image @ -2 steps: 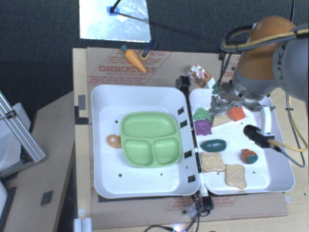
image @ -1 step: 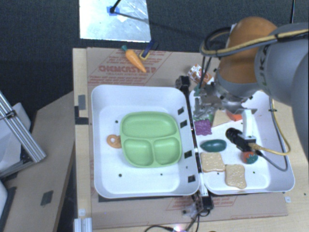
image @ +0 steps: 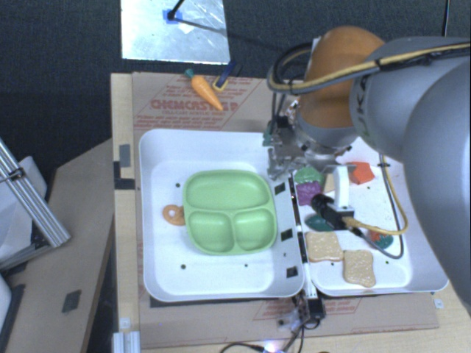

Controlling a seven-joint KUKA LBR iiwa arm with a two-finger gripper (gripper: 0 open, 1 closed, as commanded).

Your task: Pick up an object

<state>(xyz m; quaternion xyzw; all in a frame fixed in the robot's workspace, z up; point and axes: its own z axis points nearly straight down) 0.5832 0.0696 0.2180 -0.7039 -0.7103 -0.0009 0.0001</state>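
Objects: a purple toy (image: 307, 175), an orange piece (image: 361, 172) and two toast slices (image: 324, 246) are seen in the right bin (image: 419, 267).
Gripper (image: 280, 169): positioned over the divider, just left of the purple toy; its opening cannot be told.
Left bin (image: 158, 271): occupied by a green tray (image: 228, 210).

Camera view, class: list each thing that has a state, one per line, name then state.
Green tray: upright, nothing in its compartments, in left bin.
Pretzel: flat, beside tray.
Toast slices: flat, in right bin.
Carrot: lying outside bins.
Gripper: low over bin divider.

Green tray (image: 227, 210) amid bare left-bin floor (image: 163, 175)
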